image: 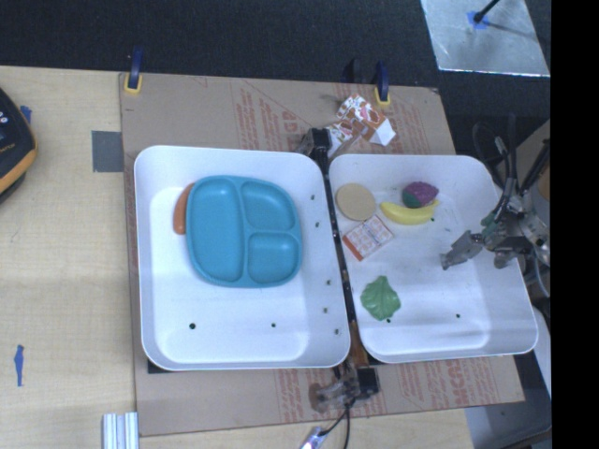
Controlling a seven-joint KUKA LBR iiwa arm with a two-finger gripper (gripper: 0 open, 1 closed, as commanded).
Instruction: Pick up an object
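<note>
The right bin (487,330) holds a tan round disc (355,201), a yellow banana (409,213), a purple piece (420,194), a red and white packet (367,239) and a green leafy piece (380,298). My gripper (481,253) reaches in over the right bin's right side, low above its floor. Its fingers stand open with nothing between them. The banana and the purple piece lie to its upper left, and the green piece to its lower left.
The left bin (234,340) carries a blue divided plate (244,231) with an orange thing (179,211) poking out at its left edge. A crumpled wrapper (360,120) lies behind the bins. Cables hang at the right edge near the arm.
</note>
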